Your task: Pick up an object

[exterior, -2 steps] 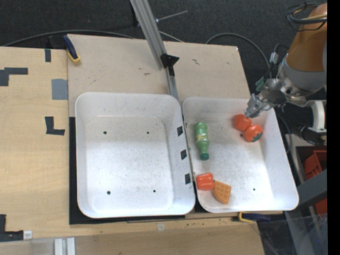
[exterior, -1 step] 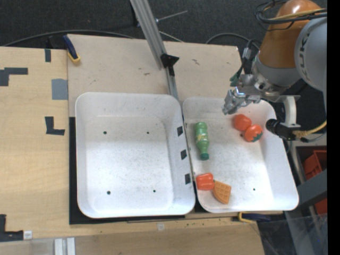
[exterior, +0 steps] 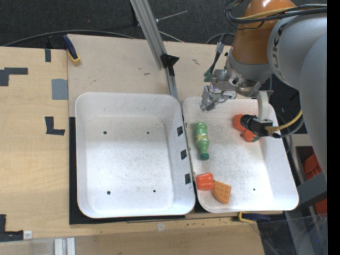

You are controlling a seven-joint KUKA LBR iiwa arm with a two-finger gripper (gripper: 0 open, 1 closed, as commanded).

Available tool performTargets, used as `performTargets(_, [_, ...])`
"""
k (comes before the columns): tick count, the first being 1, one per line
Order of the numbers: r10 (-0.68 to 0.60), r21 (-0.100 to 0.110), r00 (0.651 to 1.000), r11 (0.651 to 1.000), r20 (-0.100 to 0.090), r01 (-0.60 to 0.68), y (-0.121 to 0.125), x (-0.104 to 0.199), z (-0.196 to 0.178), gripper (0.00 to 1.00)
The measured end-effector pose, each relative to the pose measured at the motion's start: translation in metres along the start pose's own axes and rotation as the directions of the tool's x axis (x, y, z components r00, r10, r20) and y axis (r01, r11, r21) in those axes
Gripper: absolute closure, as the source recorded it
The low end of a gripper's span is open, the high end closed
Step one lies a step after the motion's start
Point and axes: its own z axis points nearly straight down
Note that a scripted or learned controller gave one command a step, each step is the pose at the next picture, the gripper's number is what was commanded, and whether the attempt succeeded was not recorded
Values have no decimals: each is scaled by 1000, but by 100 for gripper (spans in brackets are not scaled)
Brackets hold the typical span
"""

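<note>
- The grey robot arm with the orange band (exterior: 265, 20) reached in from 3 o'clock.
- Its two-finger gripper (exterior: 209, 103) hung over the 11 o'clock corner of the shallow white right bin (exterior: 276, 193).
- I could not tell if the gripper was spread apart or squeezed together.
- A small green plastic bottle (exterior: 201, 139) lay on its side in the right bin, near the bin's 9 o'clock wall. Its cap end pointed toward 6 o'clock.
- The bottle sat at 6 o'clock from the gripper, near it but not touching it.
- A little orange-red block (exterior: 204, 181) lay at the bin's 7 o'clock corner.
- A tan-orange wedge with a criss-cross top (exterior: 222, 192) lay just beside the block, on the block's 4 o'clock side.
- A round orange-red thing (exterior: 240, 123) lay near the bin's 2 o'clock rim. Part of it was hidden, so I could not tell what it was.
- The shallow white left bin (exterior: 127, 158) sat at 9 o'clock from the right bin, and their rims touched.
- Both bins rested on a pale wooden bench (exterior: 117, 62).
</note>
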Motion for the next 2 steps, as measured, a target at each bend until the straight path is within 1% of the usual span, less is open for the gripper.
performTargets(1, [0,-1,1000,1000,1,0,17,59,0,100])
performTargets(2, [0,-1,1000,1000,0,0,27,119,-1,100])
